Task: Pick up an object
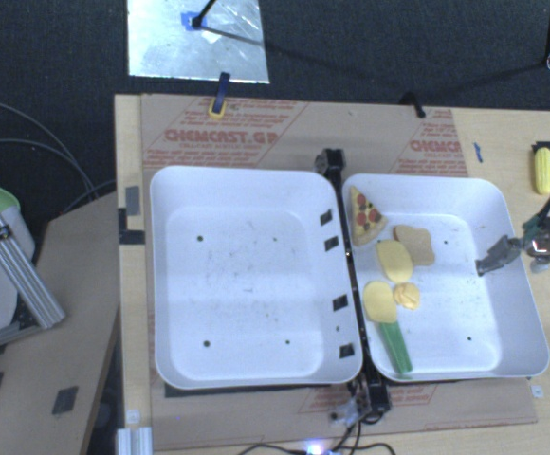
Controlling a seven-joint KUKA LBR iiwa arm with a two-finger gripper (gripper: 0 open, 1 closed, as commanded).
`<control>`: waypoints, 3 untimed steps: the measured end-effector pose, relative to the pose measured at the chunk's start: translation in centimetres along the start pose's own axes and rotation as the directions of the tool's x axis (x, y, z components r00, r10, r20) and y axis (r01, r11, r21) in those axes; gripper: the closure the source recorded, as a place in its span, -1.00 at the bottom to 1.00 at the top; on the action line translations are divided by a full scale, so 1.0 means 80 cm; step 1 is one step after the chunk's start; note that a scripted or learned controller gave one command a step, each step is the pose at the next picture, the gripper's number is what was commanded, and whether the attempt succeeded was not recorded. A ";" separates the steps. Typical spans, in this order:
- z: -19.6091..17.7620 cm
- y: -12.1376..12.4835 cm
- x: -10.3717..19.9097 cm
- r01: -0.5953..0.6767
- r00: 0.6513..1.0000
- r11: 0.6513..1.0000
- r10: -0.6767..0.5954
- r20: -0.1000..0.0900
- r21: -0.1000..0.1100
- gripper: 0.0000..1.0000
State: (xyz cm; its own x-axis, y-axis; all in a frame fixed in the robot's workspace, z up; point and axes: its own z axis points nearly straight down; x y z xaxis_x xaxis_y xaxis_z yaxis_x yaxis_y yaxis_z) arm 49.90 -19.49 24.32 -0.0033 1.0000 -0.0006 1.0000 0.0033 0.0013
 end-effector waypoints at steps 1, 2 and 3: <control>0.140 -0.013 0.135 0.009 1.000 1.000 -0.009 -0.009 0.011 -1.00; 0.199 -0.015 0.110 -0.004 1.000 1.000 0.004 -0.001 -0.001 -1.00; 0.197 0.055 0.091 0.001 1.000 1.000 -0.001 0.001 -0.005 -1.00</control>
State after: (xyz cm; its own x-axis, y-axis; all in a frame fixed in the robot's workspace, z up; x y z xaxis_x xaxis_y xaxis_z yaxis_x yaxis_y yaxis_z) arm 54.28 -12.17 8.53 -0.0042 1.0000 -0.0020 1.0000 0.0042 0.0064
